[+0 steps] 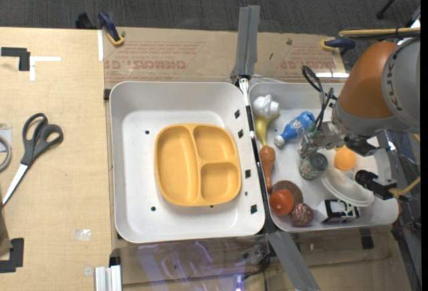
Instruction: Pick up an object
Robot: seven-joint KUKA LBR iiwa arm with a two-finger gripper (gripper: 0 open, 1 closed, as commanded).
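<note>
Camera view: orange divided plate (198, 164) in left bin (127, 169), end effector (312, 149) (finger state unreadable) among right bin's (374, 219) clutter.

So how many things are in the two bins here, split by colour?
Yellow or orange: 3, divided tray, banana-like piece, orange ball
Red or brown: 4, carrot-like piece, tomato, brown round thing, dark red lump
White: 2, white figure, white dish
Blue: 1, bottle
Black-and-white: 1, box
Total: 11
</note>
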